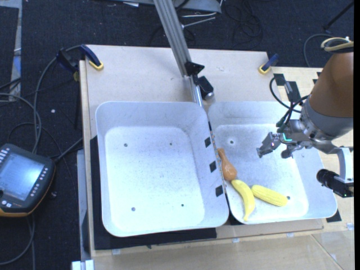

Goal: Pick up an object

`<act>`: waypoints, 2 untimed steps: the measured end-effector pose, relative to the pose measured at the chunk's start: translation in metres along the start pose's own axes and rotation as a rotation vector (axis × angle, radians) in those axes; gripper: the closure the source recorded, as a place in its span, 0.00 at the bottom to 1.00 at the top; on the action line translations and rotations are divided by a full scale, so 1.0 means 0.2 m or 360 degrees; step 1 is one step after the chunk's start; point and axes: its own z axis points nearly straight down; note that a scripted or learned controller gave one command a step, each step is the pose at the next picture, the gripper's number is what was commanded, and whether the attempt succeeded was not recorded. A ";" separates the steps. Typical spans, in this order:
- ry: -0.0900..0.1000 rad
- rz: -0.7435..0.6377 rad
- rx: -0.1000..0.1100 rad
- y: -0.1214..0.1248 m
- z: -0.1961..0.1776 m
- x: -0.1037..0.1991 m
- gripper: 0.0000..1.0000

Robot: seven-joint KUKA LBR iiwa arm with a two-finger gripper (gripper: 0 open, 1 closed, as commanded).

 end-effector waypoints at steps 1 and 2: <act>0.0000 0.0000 0.0000 0.00 0.00 0.00 0.00; 0.0001 0.0001 0.0008 -0.03 0.30 -0.01 0.00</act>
